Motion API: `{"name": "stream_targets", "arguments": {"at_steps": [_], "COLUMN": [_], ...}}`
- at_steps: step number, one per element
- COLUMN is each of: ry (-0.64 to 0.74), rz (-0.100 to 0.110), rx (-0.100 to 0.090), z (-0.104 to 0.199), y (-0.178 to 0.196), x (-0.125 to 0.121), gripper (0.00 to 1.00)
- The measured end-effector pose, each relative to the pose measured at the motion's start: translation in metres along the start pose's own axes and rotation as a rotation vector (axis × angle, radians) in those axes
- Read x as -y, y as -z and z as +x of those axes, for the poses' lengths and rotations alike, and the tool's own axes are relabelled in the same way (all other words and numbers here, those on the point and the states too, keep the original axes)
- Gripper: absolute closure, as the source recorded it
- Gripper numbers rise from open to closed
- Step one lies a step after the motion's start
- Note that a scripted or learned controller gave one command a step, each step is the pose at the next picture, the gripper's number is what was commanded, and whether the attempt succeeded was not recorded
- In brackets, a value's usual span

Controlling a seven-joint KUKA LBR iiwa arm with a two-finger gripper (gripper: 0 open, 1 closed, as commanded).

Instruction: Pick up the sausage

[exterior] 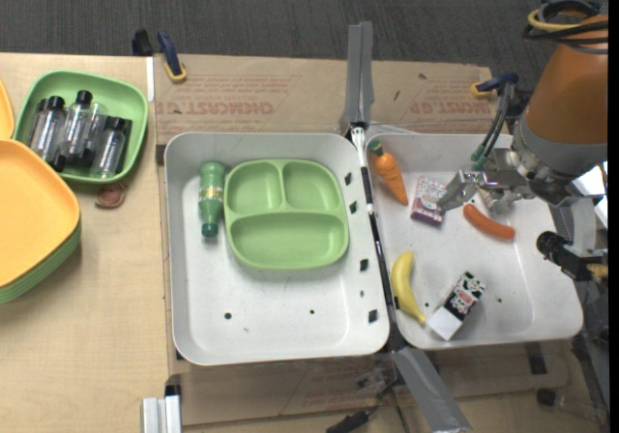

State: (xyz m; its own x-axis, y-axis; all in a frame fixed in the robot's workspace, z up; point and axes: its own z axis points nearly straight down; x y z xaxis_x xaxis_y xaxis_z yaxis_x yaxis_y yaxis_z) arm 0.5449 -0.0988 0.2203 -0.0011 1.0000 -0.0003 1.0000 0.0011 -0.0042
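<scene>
Two shallow white bins side by side across the middle of the frame: left bin point(193, 325) and right bin point(542, 310), meeting at a central divider. Far left, a stack of orange plates point(34, 218), cut off by the frame edge. At the right edge, the grey arm point(571, 102) with its orange band, reaching down into the right bin's upper right. In the left bin, a green divided tray point(286, 214), with a green bottle point(210, 197) lying just beside its left rim. Upper left of the frame, a green dish point(126, 102) holding several small dark-capped bottles. In the right bin, lower left, a yellow banana point(405, 288); near it toward lower centre, a black-and-white carton point(457, 304), tilted. Upper left of that bin, an orange carrot point(390, 175), and to its right a small purple packet point(427, 201). Sausage point(488, 221) lying free on the bin floor, right of the packet, slanting down to the right. Gripper point(481, 187) just above and left of the sausage, apparently a little open with nothing between the fingers, though hard to be sure amid the metal clutter.
</scene>
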Motion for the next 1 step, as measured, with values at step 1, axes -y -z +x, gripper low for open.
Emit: {"name": "stream_targets", "arguments": {"at_steps": [1], "ry": [-0.003], "rz": [0.002], "rx": [0.001], "z": [-0.0009], "y": [0.0079], "x": [-0.0001], "gripper": [1.00]}}
